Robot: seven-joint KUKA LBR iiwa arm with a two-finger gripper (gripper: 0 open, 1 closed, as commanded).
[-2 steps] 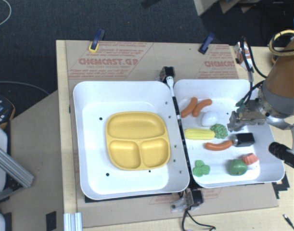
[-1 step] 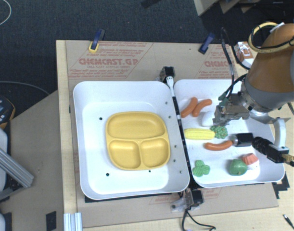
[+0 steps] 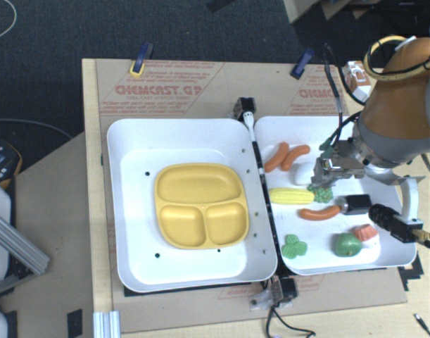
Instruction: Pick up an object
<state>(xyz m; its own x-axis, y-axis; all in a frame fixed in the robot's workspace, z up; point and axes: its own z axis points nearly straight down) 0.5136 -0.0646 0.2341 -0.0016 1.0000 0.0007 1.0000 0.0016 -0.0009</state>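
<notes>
- Reaching in from the right, the arm [image 3: 397, 97] held its hand [image 3: 326, 182] low over the right bin [image 3: 299, 129], fingers closed narrowly on a green broccoli piece [image 3: 320, 193].
- That broccoli piece sat just beside the corn [image 3: 291, 197], above a sausage [image 3: 319, 214].
- Two more sausages [image 3: 285, 157] lay near the bin's back.
- A second broccoli [image 3: 293, 246] and a green pepper [image 3: 347, 245] lay near its front.
- A yellow tray [image 3: 200, 205] lay in the left bin [image 3: 130, 189].

I log: dark grey carpeted floor [image 3: 95, 20]; brown paper-covered bench board [image 3: 200, 83] printed with red lettering; two blue clamps [image 3: 140, 58] at its far edge.
</notes>
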